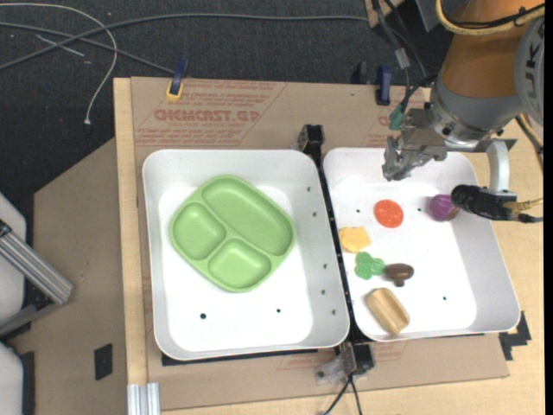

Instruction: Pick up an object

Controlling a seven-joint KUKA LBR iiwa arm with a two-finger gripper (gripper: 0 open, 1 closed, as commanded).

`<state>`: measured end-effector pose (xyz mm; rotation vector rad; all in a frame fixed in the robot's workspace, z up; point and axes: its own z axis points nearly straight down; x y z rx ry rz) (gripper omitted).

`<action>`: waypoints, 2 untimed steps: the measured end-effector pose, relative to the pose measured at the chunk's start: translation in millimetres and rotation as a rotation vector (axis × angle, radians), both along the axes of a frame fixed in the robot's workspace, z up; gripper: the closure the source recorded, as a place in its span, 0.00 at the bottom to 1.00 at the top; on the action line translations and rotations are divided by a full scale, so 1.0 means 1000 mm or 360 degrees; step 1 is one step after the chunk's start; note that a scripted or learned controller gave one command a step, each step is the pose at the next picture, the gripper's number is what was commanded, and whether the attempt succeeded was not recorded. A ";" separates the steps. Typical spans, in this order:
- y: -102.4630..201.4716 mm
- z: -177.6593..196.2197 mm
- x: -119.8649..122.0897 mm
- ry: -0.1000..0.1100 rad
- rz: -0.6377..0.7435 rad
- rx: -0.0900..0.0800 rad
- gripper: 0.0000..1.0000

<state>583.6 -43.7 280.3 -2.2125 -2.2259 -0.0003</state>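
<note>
"CHEMCAST GP" on cardboard (207,115)

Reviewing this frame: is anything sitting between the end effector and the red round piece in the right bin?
Nothing visible does. The end effector hangs over bare white floor of the right bin, and the red round piece lies just below it in the view. The purple piece and yellow piece lie off to either side.

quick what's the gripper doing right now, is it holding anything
Gripper: above the right bin's back edge; no object seen in it.
</note>
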 end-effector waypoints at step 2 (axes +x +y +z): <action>0.102 -0.013 0.012 -0.0002 0.0000 -0.0001 1.00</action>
